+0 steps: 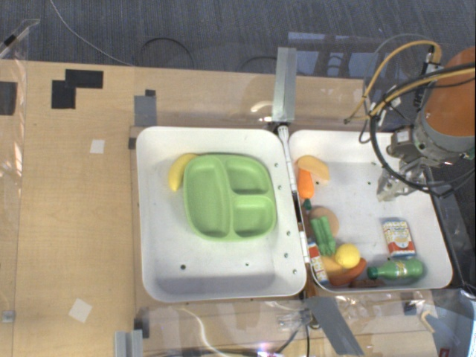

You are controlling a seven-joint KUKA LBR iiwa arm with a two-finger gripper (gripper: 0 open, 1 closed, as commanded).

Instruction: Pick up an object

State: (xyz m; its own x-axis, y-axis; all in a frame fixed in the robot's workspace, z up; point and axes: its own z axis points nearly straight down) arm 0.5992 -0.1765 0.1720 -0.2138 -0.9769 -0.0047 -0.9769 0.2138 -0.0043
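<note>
Pale wood is covering the bench (67, 222), which is carrying a few black patches near its far left corner, and grey carpet is running along the top of the view. Two shallow white bins are sitting side by side on the wood. Inside the left bin (216, 281) a green divided plate (227, 196) is lying flat, and a yellow banana (177, 171) is peeking out from under the plate's upper left edge. The right bin (357, 199) is holding most of its clutter along its left wall and near edge: an orange-and-cream wedge (313, 167) is resting at the top, an orange carrot-like piece (305, 184) is lying just below it, a tan round piece (326, 217) and a green stick-shaped toy (323, 236) are following, and a yellow lemon (347, 256) is sitting on a brown item (346, 276) near the bottom. Beside them a green bottle (396, 271) is lying on its side along the near edge, with a small red-and-white can (399, 237) just above it. The arm (450, 110) is reaching in from the right, its orange band showing above the grey wrist, with yellow and black cables looping over it. The gripper (392, 187) is hanging over the upper right part of the right bin, well apart from the toys; whether its claw is apart or together cannot be told here, and nothing is visibly caught in it.
</note>
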